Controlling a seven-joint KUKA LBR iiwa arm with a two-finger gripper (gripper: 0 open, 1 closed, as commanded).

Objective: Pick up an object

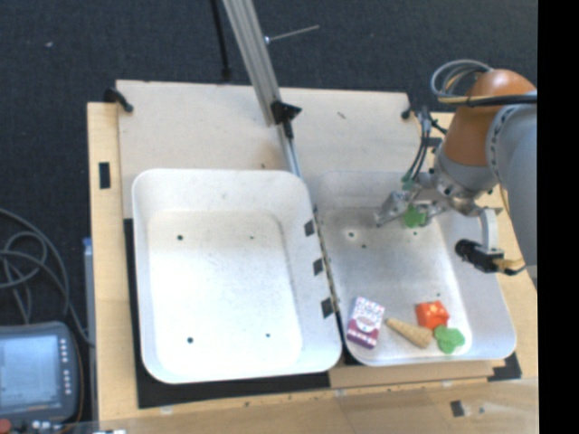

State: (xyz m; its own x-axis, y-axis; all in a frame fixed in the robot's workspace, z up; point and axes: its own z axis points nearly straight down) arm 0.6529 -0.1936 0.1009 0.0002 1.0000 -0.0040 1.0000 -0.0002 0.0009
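At the near edge of the right bin [470, 269], four little things are lying close together: a purple and white box [365, 322], a tan cone [410, 333], a red block [431, 314] and a green blob [450, 339]. The left bin [226, 269] is sitting just beside it. Farther back, the arm [479, 129] is reaching in from the right. Its gripper [412, 208] is hanging over the far part of the right bin, and its fingers are pinching a small green thing [415, 215].
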